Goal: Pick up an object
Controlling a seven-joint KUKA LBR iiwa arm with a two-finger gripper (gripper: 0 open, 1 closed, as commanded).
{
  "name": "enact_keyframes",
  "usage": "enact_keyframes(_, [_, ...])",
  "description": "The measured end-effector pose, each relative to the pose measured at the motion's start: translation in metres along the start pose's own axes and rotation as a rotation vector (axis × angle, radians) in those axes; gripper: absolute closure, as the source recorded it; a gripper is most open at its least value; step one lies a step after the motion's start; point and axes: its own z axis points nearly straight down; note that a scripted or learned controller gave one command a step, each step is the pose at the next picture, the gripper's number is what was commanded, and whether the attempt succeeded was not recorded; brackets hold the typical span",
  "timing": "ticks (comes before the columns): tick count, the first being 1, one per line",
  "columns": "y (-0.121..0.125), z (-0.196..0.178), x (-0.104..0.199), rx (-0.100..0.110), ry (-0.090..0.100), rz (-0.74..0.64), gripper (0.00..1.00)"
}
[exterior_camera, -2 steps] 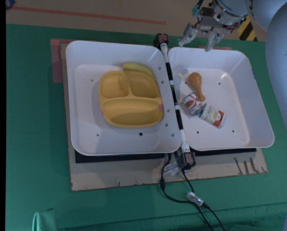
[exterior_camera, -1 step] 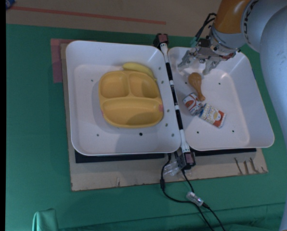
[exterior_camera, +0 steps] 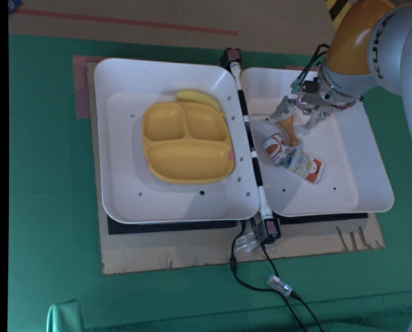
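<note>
Bench (exterior_camera: 47,185): green surface filling most of the frame, with a brown strip of floor along the top edge.
Arm (exterior_camera: 392,40): grey, with an orange band (exterior_camera: 354,30) above the wrist; it enters from the upper right of the frame and reaches down over the right bin.
Left bin (exterior_camera: 116,151): shallow, white, at centre left of the frame.
Right bin (exterior_camera: 358,171): shallow, white, at centre right, joined to the left bin along a central divider.
Yellow tray (exterior_camera: 186,142): three compartments, lying flat in the middle of the left bin.
Banana (exterior_camera: 198,97): yellow, lying just beyond the upper edge of the yellow tray, in the left bin.
Gripper (exterior_camera: 301,115): fingers spread apart, poised over the upper left part of the right bin; nothing is seen clasped between them.
Juice pouch (exterior_camera: 304,164): flat, white and orange, at the centre of the right bin, below the gripper.
Small can (exterior_camera: 276,147): red and white, lying just left of the juice pouch.
Tan piece (exterior_camera: 287,130): slender, lying directly under the open fingers, above the small can.
</note>
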Motion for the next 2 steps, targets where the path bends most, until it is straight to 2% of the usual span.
enact_keyframes(1, [0.003, -0.017, -0.004, -0.016, -0.006, 0.007, 1.00])
enact_keyframes(2, [0.026, -0.152, 0.017, 0.003, 0.002, -0.003, 1.00])
